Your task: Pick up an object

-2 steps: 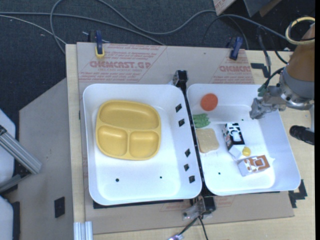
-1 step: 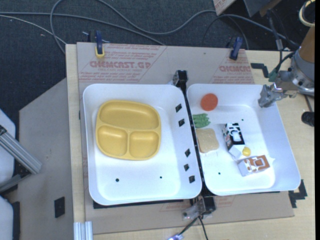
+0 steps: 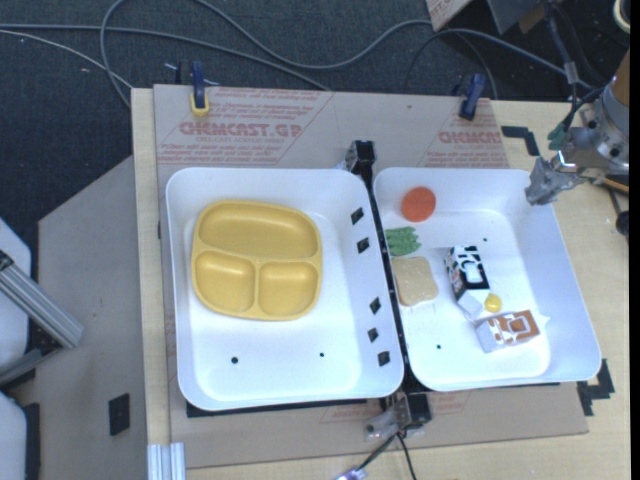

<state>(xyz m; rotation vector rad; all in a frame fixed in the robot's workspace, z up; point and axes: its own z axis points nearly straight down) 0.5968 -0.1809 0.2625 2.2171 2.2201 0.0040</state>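
The right bin [image 3: 560,268] holds several small items: an orange round piece [image 3: 419,203], a green piece [image 3: 401,239], a tan slice [image 3: 415,280], a black-and-white carton [image 3: 467,268], a small yellow piece [image 3: 492,303] and a white-and-orange box [image 3: 509,330]. My gripper [image 3: 546,184] hangs at the bin's far right corner, over the rim, well apart from all the items. Nothing shows between its fingers.
The left bin [image 3: 200,368] bears a yellow three-compartment tray [image 3: 257,259]. A black divider with clips [image 3: 374,268] runs between the bins. Blue clamps [image 3: 199,84] [image 3: 471,95] hold the cardboard at the back. Cables trail across the dark floor behind.
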